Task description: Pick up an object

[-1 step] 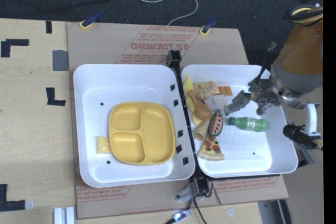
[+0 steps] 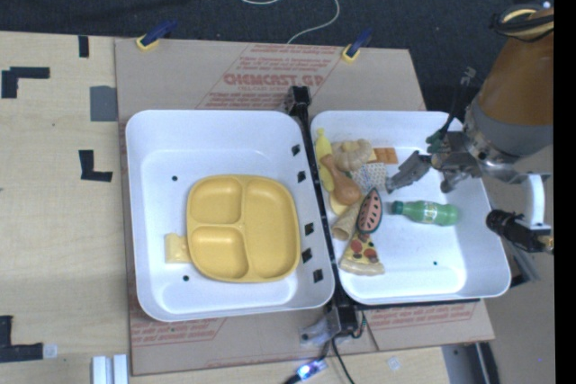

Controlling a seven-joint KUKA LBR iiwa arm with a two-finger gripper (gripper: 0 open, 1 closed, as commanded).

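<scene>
Cardboard (image 2: 270, 81) under bins bears red "CHEMCAST" print; green bottle (image 2: 427, 212) label unreadable.

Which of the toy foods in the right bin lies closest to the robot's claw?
The green bottle, lying on its side just under the gripper. The watermelon slice, pizza slice and other pieces sit farther left, by the bin's divider.
</scene>
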